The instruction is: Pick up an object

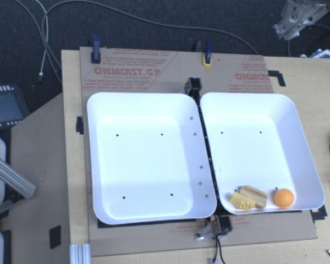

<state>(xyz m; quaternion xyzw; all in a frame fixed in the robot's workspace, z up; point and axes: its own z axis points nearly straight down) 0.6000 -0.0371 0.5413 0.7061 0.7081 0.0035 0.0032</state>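
While my gripper (pixel 297 14) hangs high at the upper right corner of the view, well off the bench and over the dark floor, nothing has been picked yet, and I judge this to be the very start: choosing a target before any reach. The gripper is small and blurred from here, so whether it is spread or pressed together I cannot tell. The candidates all lie in the right bin (pixel 297 120), crowded along its near edge: an orange ball (pixel 284 198) near the near right corner, a tan bread-like roll (pixel 255 192) to its left, and a yellow corn cob (pixel 241 202) touching the roll's front side. The left bin (pixel 104 147) offers me nothing to take. The ball stands apart from the other two, so it looks the cleanest choice, though it may roll. My next move calls for travelling down across the right bin and lining up above the ball, minding the rim close behind it.
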